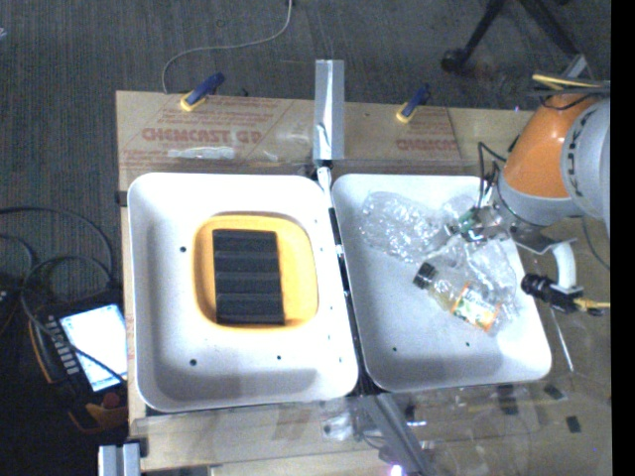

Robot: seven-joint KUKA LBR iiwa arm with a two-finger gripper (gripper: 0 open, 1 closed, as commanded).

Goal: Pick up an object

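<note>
In the right bin (417, 360) lies a crumpled clear plastic bottle (397, 224), and beside it a small clear bottle (454, 294) with a dark cap and an orange label, lying among more clear plastic. The left bin (159, 345) holds a yellow sponge-like block with a black ridged top (253, 271). My arm, with its orange band (541, 167), reaches in from the right. Its gripper (474, 224) hangs low over the clear plastic at the right bin's far right part. The arm and the plastic hide what lies at its tips.
Two blue-and-yellow clamps (201, 89) (414, 99) hold a cardboard sheet (218, 137) behind the bins. A metal post (327, 117) stands between them. A lit tablet (94, 340) and cables lie on the floor at the left. A black fitting (551, 291) juts past the right bin's edge.
</note>
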